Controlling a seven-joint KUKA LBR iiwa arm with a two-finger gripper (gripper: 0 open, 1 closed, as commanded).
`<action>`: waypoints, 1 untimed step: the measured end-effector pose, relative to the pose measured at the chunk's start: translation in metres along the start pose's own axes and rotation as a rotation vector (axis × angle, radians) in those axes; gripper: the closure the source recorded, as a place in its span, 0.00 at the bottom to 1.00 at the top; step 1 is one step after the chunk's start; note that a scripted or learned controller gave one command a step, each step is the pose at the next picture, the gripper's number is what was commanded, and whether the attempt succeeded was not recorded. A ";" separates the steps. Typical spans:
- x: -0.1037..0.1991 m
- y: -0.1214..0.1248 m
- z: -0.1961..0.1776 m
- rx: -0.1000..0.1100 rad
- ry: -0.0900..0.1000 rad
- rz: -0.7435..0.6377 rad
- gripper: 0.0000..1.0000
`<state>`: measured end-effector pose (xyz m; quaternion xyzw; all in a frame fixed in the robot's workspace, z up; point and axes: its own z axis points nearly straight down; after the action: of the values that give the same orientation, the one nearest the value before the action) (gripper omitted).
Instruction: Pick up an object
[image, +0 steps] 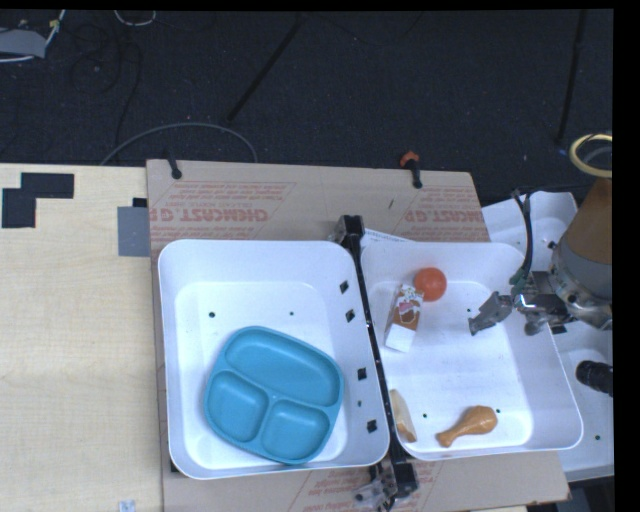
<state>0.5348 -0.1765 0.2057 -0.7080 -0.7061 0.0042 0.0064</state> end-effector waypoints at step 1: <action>0.000 0.003 -0.007 -0.012 -0.002 -0.003 0.00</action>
<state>0.5376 -0.1763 0.2129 -0.7071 -0.7071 0.0007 0.0016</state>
